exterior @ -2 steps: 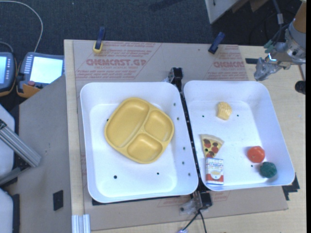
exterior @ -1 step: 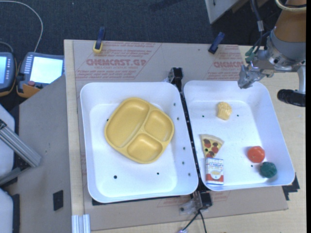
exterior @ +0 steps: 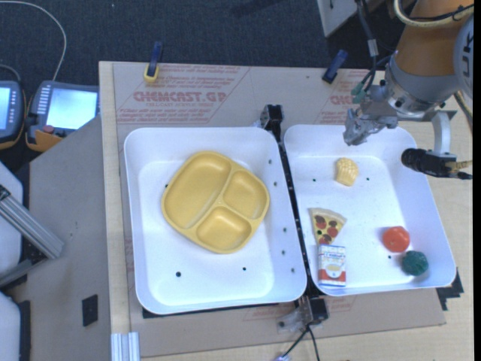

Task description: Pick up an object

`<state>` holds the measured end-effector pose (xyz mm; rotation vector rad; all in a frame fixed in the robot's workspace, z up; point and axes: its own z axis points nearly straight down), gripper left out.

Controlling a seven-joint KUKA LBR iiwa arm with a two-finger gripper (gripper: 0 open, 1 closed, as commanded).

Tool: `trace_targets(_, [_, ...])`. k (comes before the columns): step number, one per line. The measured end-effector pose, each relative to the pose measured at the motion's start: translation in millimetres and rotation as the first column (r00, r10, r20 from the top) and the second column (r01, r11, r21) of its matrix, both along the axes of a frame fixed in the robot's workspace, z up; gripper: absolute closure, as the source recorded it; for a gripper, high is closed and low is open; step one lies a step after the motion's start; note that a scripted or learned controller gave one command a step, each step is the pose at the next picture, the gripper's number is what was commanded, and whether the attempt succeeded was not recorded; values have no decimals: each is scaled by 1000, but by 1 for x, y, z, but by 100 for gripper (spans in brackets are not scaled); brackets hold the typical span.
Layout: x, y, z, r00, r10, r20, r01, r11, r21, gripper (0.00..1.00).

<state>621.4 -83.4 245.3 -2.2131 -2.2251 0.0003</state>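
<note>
Gripper (exterior: pixel 356 135) hovering over right bin's (exterior: pixel 428 201) far edge; finger state unclear. Toy corn cob (exterior: pixel 346 171) sitting just nearer, apart.

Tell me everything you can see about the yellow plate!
The yellow plate looks like smooth, slightly shiny plastic, squarish with rounded corners. Raised ridges split it into three compartments: one large along its upper left, two smaller toward the lower right. All three look bare. It lies flat and right side up, turned at an angle, near the middle of the left white bin, resting on the bin's floor. Nothing else touches it.
</note>
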Motion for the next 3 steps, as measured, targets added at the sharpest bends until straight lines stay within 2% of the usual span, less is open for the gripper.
trace_targets(1, [-17, 57, -12, 1000, -2, -1, 2, 1000, -1, 100])
trace_targets(2, [-47, 109, -19, 1000, -1, -2, 1, 1000, 0, 100])
trace_targets(3, [-62, 153, -28, 1000, -2, -1, 2, 1000, -1, 100])
